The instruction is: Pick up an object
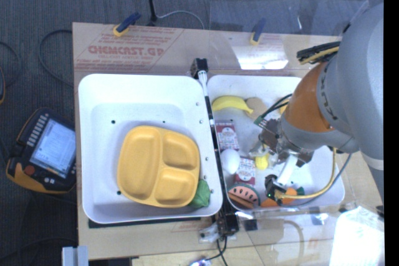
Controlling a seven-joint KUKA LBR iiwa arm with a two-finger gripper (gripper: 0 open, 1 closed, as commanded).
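From my remote seat I saw the grey arm with its orange band [315, 106] reaching in from the right, over the right-hand shallow white bin [274, 80]. The gripper [273, 145] was low over the middle of that bin. I could not tell whether the claw was apart or together, and I saw nothing clamped in it. The closest thing to it was a small yellow rounded piece [261, 162], just to its near left on the bin floor. To the left of that lay a small red and white packet [247, 169], touching a white egg-shaped object [230, 161]. A larger red and white packet [225, 134] lay just beyond the egg, along the bin's left wall. At the far left of the bin a yellow banana [230, 103] lay on its side, with a tan rounded lump [254, 106] just to its right. A red watermelon slice with a green rind [244, 195] sat against the near wall, with some small orange pieces [278, 200] to its right. The left-hand shallow white bin [100, 96] held a yellow divided plastic plate [159, 165], and a green leafy-looking item [202, 195] poked out from under its near right corner. Both bins stood side by side on the brown printed bench top [137, 50].
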